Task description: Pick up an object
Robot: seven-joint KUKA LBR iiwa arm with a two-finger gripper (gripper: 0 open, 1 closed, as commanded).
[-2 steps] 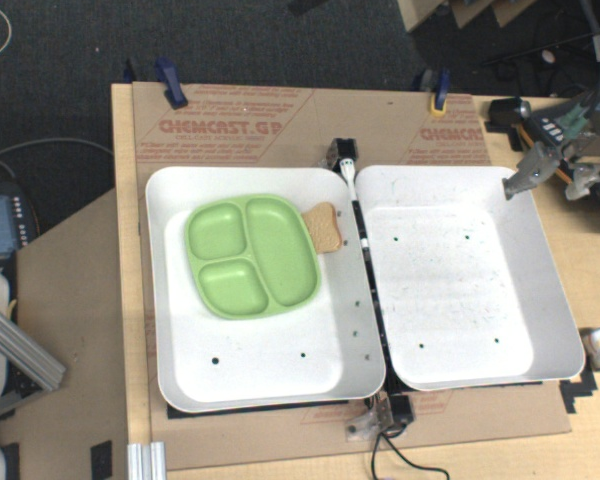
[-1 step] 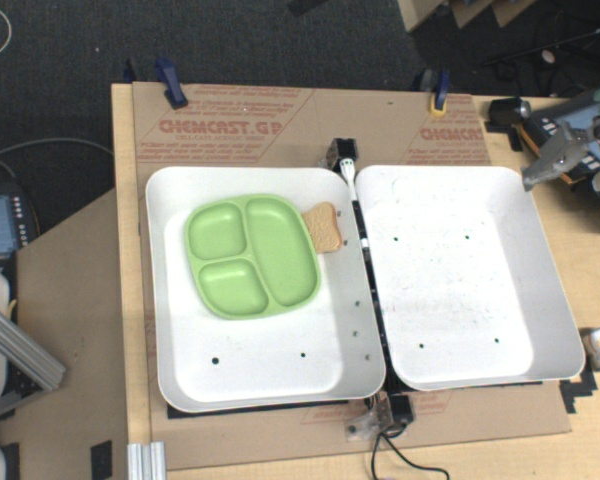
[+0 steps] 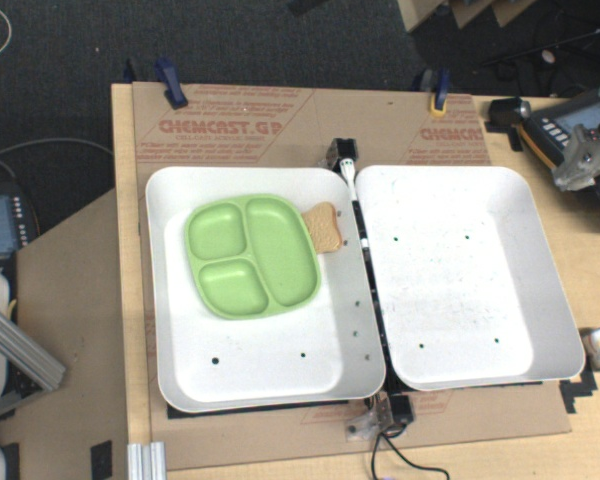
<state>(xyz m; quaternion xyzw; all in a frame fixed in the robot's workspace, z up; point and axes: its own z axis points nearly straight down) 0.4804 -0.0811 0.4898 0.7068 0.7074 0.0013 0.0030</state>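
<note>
A green plate (image 3: 252,256) with three compartments lies in the left bin (image 3: 250,373), toward its back. A small tan piece like a slice of toast (image 3: 324,228) rests against the plate's right rim, close to the wall between the bins. The right bin (image 3: 460,278) shows a bare, speckled white floor. The arm's end, with its orange band (image 3: 521,136), sits beyond the right bin's far right corner. There the grey gripper (image 3: 578,163) hangs over the bench, well away from the plate and the toast.
Both bins rest on a brown cardboard sheet (image 3: 230,118) clamped at the back by a blue clip (image 3: 170,83) and a yellow one (image 3: 439,98). A black clamp (image 3: 342,153) sits between the bins at the back. Cables (image 3: 395,448) trail at the front.
</note>
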